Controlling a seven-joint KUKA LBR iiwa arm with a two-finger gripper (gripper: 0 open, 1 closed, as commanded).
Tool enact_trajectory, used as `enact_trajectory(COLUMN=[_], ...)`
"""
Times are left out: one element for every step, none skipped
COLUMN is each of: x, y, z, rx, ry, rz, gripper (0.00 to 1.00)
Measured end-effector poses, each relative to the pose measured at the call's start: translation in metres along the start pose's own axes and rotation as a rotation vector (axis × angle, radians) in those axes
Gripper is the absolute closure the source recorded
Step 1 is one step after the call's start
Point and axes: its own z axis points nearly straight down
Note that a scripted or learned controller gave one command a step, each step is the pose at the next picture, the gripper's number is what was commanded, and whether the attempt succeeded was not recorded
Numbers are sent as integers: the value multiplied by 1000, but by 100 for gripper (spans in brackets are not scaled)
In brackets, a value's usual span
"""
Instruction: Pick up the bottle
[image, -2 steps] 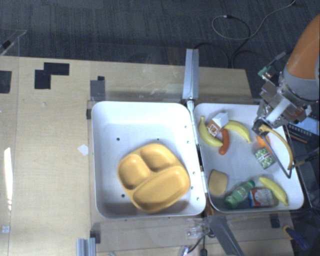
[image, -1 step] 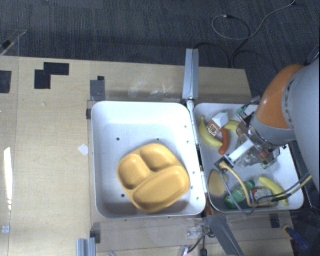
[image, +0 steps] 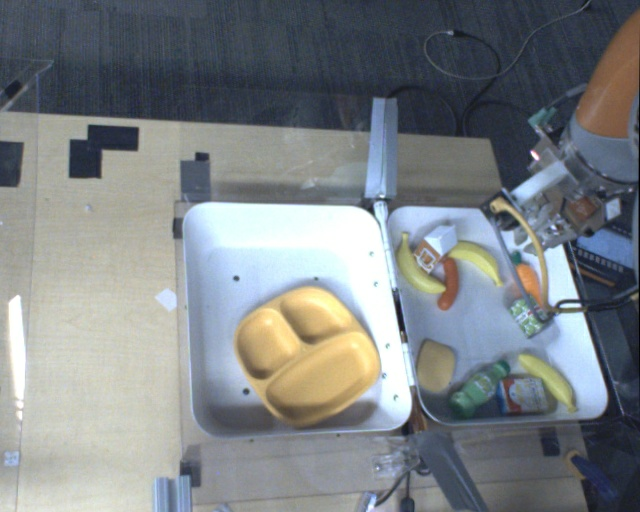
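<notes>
A green bottle (image: 478, 390) lies on its side near the front wall of the right bin (image: 590, 345). It rests between a tan round piece (image: 435, 365) and a red-labelled pack (image: 522, 394). My gripper (image: 553, 212) hangs over the bin's far right corner, well above and behind the bottle, with cables around it. Nothing from the bin is seen in it. The arm's orange band (image: 612, 85) is at the top right.
The right bin also holds three bananas (image: 418, 270) (image: 478, 260) (image: 550, 378), a small carton (image: 436, 246), a red sausage (image: 450, 284), a carrot (image: 528, 280) and a green packet (image: 527, 318). A yellow divided plate (image: 308, 352) sits in the left bin (image: 215, 300).
</notes>
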Motion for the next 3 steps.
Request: enact_trajectory(x=[8,8,65], y=[-11,-11,34], z=[140,140,230], rx=[4,3,2], ry=[-2,-2,1], rz=[154,154,230], gripper=[100,0,0])
